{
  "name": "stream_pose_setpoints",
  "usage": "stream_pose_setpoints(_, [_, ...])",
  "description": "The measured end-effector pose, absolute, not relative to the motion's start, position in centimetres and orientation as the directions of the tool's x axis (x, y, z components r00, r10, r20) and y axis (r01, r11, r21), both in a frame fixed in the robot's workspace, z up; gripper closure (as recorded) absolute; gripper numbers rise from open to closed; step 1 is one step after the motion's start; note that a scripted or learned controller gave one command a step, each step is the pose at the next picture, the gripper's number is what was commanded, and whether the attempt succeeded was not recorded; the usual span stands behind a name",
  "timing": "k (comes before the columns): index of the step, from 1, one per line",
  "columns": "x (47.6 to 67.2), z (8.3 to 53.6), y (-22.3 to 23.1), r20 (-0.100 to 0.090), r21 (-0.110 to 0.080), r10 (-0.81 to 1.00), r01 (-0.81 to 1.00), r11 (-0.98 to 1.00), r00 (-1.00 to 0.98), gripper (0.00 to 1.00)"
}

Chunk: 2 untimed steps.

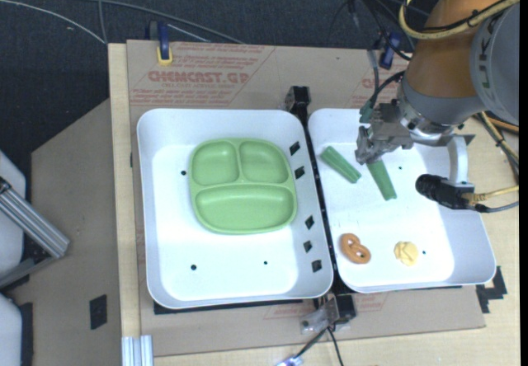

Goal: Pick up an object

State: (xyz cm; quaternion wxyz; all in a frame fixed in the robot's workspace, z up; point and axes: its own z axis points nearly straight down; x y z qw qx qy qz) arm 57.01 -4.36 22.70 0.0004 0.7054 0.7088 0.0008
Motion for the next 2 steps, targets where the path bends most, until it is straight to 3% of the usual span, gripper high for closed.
stream_pose_setpoints(2, [60.9, 23.1, 5.0, 0.002, 0.003, 1.000, 1.000, 0.006, -0.006, 1.00])
